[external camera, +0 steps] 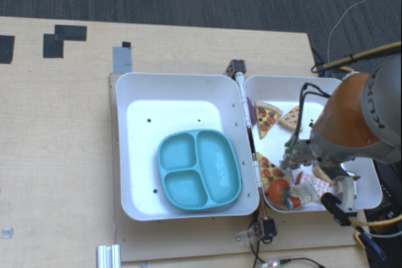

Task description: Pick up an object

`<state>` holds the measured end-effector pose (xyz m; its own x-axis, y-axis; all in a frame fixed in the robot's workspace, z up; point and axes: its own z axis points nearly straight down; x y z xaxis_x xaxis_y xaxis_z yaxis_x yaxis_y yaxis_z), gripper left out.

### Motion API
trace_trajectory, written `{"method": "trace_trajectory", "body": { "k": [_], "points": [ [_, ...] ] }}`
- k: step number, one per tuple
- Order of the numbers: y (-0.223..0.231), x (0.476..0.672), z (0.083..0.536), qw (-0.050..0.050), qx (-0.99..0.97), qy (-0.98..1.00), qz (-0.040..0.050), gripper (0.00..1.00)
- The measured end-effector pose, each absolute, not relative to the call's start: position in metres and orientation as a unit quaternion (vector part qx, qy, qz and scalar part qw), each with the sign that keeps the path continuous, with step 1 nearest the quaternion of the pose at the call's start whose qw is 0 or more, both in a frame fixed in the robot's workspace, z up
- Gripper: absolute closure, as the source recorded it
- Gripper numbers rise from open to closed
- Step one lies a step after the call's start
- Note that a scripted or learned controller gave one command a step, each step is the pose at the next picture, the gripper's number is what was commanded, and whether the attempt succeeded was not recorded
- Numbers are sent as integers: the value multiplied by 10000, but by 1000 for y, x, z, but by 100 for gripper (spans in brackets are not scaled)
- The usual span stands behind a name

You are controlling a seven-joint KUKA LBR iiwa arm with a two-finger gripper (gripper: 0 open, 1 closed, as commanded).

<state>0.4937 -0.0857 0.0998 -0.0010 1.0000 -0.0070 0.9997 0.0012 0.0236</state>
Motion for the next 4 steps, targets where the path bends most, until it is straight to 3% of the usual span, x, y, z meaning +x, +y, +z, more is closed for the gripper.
{"method": "trace_trajectory", "body": {
  "k": [1, 2, 3, 4],
  "points": [
    [-87, 494, 100, 117, 7072, 7069, 55, 0],
    [-86, 495, 111, 122, 7063, 7078, 69, 100],
    [-92, 495, 112, 163, 7086, 7054, 43, 0],
    [-91, 497, 101, 131, 7086, 7054, 48, 0]
  ]
}}
